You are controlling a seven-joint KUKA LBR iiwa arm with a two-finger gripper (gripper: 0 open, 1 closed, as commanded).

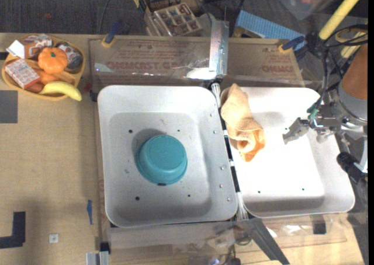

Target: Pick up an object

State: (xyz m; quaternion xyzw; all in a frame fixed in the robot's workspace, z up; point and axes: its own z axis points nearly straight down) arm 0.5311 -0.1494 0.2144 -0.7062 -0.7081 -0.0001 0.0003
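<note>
Cloth point(242, 125), one crumpled orange-cream piece, lies at the right bin's point(292, 191) left edge; one teal bowl point(162, 159) sits upturned in the left bin point(117, 112). Whether the gripper point(301, 129) is spread, I cannot tell.

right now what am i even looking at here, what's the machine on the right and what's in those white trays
You are looking down at a slant from one fixed camera above a workbench. On the right is a robot arm, grey with an orange part, reaching in from that side. At its end is the hand, a two-finger part for grasping; it hangs over the right bin. I can't tell from this view whether it is open or shut, and nothing shows in it.

Two shallow white bins sit side by side. The left bin has a teal bowl in it, apparently upside down. The right bin has a crumpled orange cloth against its left wall. At the bench's far left corner sits a small basket of toy food, including a banana and a pumpkin.
</note>
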